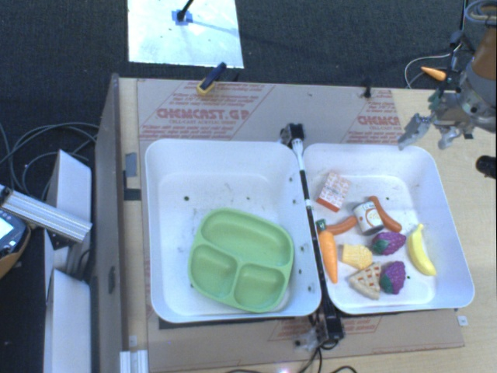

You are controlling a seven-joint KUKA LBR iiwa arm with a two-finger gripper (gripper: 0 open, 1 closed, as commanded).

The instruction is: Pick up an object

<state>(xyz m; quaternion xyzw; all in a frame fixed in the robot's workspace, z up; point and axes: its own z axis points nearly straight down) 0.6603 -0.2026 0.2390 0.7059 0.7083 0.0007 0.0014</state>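
Observation:
The right bin holds several toy foods: a pink and white box, a small can, a sausage, two carrots, a cheese wedge, two purple grape bunches, a banana and a waffle slice. My gripper hangs above the far right rim of this bin, open, with nothing between its fingers. It is well above and behind the food items.
The left bin holds a green divided plate. A black clip sits where the two bins meet at the back. A yellow and black tool lies on the cardboard behind the bins.

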